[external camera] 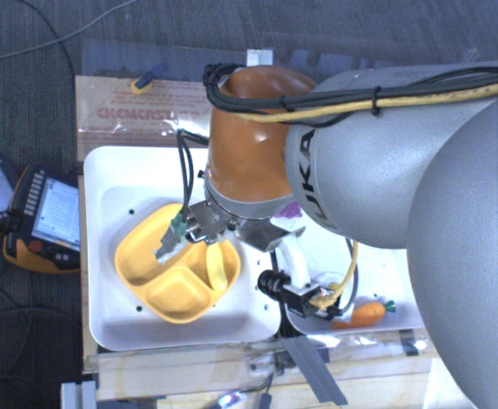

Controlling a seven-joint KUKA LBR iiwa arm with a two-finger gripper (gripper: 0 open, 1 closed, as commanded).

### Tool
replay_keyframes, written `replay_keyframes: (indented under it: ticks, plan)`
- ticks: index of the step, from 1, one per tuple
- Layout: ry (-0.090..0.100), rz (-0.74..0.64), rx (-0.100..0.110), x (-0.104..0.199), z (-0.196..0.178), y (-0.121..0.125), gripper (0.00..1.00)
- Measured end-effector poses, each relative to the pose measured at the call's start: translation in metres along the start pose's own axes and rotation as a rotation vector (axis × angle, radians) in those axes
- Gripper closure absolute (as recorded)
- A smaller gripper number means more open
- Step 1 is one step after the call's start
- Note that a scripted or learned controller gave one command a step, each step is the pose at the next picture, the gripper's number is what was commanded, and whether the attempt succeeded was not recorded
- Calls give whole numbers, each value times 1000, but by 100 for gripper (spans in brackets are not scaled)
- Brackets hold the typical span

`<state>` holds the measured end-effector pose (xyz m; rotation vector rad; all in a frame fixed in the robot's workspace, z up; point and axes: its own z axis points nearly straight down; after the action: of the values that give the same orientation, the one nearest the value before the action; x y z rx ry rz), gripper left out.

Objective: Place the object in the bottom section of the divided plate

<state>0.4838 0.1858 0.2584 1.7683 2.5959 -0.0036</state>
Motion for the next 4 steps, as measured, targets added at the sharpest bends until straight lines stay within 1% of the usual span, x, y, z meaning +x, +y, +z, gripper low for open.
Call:
replay_keyframes:
  ticks: [1, 2, 3, 4]
  plan:
    - [-2, -77, 1, 30, 3, 15, 0]
    - [-4, -77, 4, 29, -5, 15, 100]
    - [-1, -245, 1, -42, 20, 27, 100]
    - [0, -246, 1, -42, 20, 27, 0]
